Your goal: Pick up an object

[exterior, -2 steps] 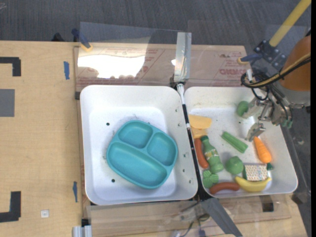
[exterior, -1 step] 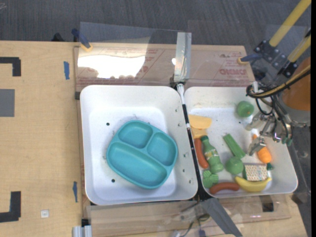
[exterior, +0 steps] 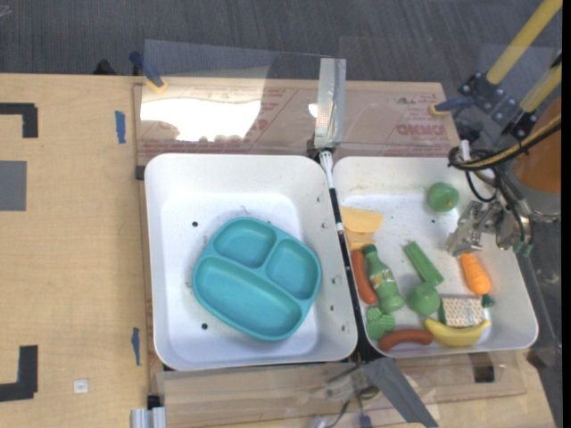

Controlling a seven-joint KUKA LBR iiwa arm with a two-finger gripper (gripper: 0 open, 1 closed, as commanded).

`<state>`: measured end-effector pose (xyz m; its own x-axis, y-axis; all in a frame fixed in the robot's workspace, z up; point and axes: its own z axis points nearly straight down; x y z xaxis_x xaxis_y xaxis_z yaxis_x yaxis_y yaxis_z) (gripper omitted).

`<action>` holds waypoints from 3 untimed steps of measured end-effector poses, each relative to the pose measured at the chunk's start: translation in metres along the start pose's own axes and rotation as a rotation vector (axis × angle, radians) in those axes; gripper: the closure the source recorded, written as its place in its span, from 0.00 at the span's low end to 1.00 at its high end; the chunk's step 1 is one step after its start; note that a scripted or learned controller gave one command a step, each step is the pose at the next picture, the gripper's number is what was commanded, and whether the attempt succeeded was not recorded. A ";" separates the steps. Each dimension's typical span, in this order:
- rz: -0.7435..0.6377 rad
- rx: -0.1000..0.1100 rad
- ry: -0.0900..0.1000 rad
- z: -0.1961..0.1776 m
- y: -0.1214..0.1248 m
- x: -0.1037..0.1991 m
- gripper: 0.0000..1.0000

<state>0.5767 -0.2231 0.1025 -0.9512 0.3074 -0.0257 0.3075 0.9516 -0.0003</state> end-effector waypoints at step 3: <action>0.288 0.001 0.016 0.010 0.103 0.108 1.00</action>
<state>0.5053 -0.0923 0.0900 -0.8250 0.5651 -0.0088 0.5651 0.8250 0.0036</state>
